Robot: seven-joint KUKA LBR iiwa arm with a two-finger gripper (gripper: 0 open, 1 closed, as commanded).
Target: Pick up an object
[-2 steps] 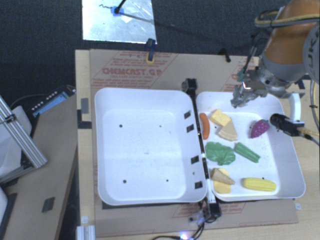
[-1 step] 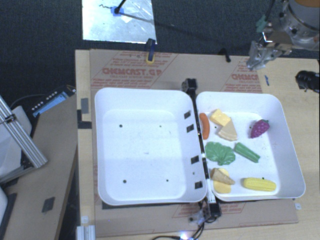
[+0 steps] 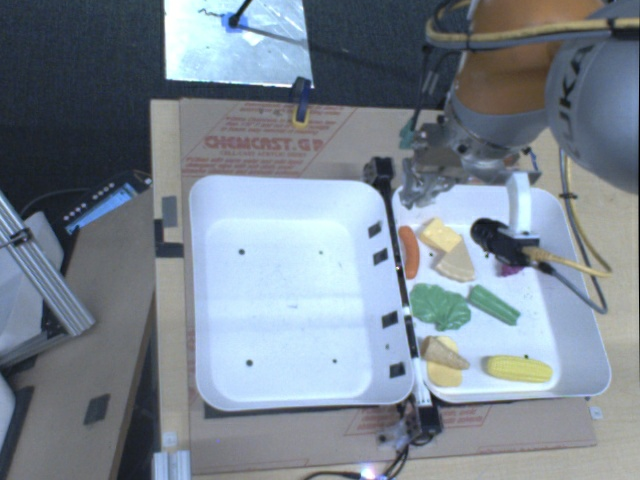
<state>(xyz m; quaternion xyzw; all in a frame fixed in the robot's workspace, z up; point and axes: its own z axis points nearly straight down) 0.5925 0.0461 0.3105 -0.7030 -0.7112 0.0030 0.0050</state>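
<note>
Two shallow white bins sit side by side on the tabletop, the left bin (image 3: 285, 288) bare-floored and the right bin (image 3: 575, 318) carrying all the toy food. Along the right bin's left wall lies an orange carrot (image 3: 409, 251), with two pale yellow cheese wedges (image 3: 449, 249) just beside it. Below them rests a green leafy piece (image 3: 440, 305), and a darker green pod (image 3: 495, 305) lies near it toward the bin's middle. Near the front edge sit a tan wedge-shaped piece (image 3: 442, 355) by the left wall and a yellow corn cob (image 3: 518, 369) toward the front right corner. A purple item (image 3: 510, 264), partly hidden by a black fitting, lies near the right wall. The tool (image 3: 425, 190) hangs over the bin's far left corner, above the cheese; whether its fingers are spread or closed cannot be told, and nothing shows between them.
</note>
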